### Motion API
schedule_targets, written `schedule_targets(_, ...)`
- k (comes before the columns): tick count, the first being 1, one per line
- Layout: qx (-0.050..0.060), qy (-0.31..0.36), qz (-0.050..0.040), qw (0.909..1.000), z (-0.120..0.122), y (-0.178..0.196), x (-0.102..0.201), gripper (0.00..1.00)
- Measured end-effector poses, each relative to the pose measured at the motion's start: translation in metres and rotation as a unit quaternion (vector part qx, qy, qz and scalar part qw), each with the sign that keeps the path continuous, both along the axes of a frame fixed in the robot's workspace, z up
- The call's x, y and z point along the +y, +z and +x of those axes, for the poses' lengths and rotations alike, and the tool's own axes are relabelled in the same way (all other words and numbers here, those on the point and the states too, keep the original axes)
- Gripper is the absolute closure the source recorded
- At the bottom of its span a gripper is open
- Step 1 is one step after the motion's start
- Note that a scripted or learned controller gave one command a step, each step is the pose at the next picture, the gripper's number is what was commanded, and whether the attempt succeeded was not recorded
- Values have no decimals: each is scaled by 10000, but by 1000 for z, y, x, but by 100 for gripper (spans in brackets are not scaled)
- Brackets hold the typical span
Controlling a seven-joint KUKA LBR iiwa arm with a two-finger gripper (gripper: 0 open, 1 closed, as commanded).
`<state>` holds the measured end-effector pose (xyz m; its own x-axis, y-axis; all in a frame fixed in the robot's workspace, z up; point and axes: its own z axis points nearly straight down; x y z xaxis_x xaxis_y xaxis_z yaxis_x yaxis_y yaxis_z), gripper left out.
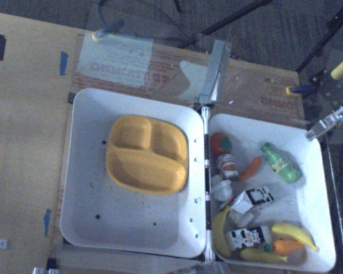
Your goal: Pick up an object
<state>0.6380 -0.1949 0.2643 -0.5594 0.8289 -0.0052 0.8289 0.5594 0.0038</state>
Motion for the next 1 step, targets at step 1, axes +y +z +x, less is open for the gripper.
schedule_targets(1,0,1205,-4,9927,31,-20,5,100)
